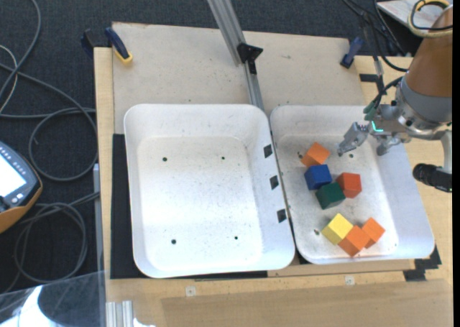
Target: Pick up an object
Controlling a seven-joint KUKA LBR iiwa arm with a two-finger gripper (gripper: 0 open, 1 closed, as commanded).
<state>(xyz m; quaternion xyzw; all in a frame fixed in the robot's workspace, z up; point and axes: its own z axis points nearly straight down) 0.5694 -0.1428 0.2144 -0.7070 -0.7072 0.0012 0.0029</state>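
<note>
The gripper (366, 140), fingers spread and holding nothing, hovers near the right bin's (410, 196) far edge, apparently lining up on the orange block (316, 154) just beside it.

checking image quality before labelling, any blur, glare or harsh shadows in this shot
Camera view: lighting is even and soft, with faint shadows under the blocks such as the blue block and yellow block; the white right bin looks bright but not blown out; the gripper and orange band look slightly soft next to the crisp blocks; a pale reflective patch sits at the bottom left corner.
</note>
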